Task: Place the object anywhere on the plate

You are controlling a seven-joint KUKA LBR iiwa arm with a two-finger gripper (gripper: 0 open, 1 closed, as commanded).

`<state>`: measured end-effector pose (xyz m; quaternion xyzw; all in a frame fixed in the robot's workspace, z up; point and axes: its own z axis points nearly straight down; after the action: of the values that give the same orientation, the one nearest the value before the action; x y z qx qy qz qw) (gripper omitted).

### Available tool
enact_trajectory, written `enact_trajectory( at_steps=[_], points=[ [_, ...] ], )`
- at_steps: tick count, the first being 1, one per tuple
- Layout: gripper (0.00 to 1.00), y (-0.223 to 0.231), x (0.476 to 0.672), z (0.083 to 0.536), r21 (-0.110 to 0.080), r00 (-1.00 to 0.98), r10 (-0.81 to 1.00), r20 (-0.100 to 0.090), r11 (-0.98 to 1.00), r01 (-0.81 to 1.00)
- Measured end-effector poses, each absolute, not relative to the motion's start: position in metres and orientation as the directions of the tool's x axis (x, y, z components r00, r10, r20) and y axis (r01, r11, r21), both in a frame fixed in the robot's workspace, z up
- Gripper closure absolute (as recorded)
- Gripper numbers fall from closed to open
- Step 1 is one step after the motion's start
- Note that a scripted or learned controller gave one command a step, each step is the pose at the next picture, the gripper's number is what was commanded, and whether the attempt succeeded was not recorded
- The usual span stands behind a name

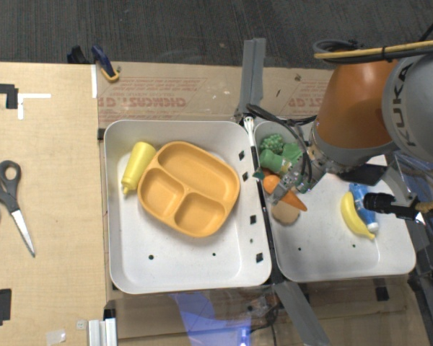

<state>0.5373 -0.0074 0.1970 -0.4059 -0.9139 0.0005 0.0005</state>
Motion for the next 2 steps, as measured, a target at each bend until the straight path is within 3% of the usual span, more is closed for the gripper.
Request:
enact_trajectory(
  at_steps=[1,2],
  points=[
    [1.0,0.0508,0.4783,0.2477,-0.001,-0.675,0.738,0.0,0.675,0.738],
    [0.0,0.0504,0.4781,0.2475,-0.002,-0.675,0.738,0.0,0.675,0.738]
  ],
)
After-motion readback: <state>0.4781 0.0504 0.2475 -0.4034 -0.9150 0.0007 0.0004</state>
